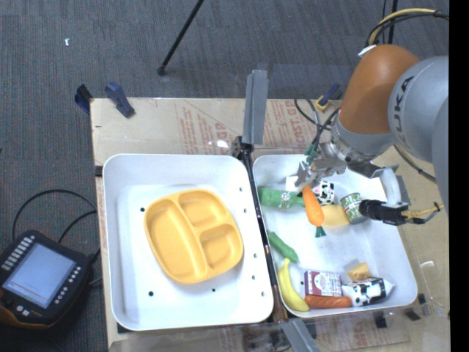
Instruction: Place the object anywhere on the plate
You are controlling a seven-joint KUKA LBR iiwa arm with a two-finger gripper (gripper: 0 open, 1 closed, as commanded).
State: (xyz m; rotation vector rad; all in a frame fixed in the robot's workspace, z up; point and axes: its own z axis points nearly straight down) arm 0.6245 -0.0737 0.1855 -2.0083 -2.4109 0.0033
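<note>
On the floor at the far left lies a teach pendant (pixel 40 277) with its cable, beside the worktop (pixel 176 127). The left bin (pixel 121 174) holds a yellow sectioned plate (pixel 193 235) (three compartments). In the right bin (pixel 396 259), a green cucumber-like piece (pixel 280 196) lies near the dividing wall, with a green pod (pixel 283 247) and a banana (pixel 291 288) below it. A carrot (pixel 314 207) lies tilted just under the pincer (pixel 316 169), beside a cow-patterned toy (pixel 325 193); whether the pincer is released or clenched cannot be told. A small milk carton (pixel 325 280), a second carrot (pixel 327 301) and a green-labelled can (pixel 352 207) sit farther right.
</note>
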